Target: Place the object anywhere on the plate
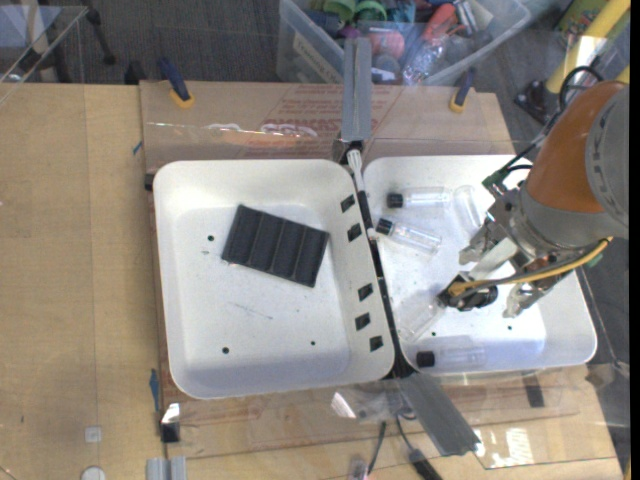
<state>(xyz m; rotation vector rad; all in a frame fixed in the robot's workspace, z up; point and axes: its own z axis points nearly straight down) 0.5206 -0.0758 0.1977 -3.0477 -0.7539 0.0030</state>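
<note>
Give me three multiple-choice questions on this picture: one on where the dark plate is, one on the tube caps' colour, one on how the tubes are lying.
1. The dark plate lies:
A) in the left bin
B) on the bare bench
C) in the tub behind

2. The clear tubes' caps are:
A) red
B) black
C) white

3. The tubes:
A) stand upright
B) rest on the plate
C) lie on their sides

Answers:
1 A, it sits on the left bin's floor.
2 B, each visible cap is black.
3 C, they lie lengthwise in the right bin.
</note>
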